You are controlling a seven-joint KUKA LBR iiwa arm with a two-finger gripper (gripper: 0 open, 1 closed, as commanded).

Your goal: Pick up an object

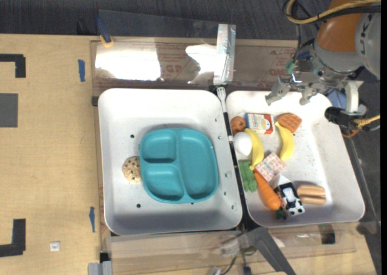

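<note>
Fingers (291, 92) hang spread open and empty over the far edge of the right bin (338, 165), so this looks like the approach step. Next they must descend onto one toy: a banana (286, 144), the carrot (267, 191), or the waffle (289, 122) nearest.

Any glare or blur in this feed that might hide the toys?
Camera view: strong glare on the clear panel behind the left bin, clear of the toys; the right bin is evenly lit, soft shadows only; the end effector looks slightly soft, fingers hard to judge.
</note>
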